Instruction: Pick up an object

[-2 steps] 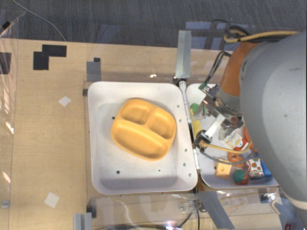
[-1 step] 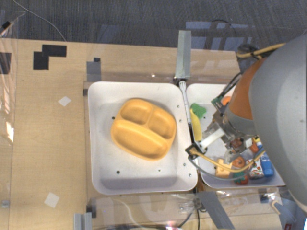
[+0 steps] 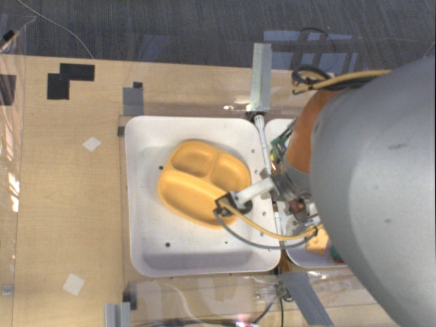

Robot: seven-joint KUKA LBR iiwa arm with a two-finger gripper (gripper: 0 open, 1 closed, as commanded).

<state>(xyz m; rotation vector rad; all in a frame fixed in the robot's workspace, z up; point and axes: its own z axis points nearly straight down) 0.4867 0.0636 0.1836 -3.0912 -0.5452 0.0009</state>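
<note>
The yellow compartmented plastic dish lay just beside the gripper, toward the view's left; whether the gripper was open was impossible to tell.

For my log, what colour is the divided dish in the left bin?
The divided plastic dish is plain yellow, best in the camera view.

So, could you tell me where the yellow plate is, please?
The yellow plate lies in the view's left bin, near its middle, its right edge close to the arm.
</note>
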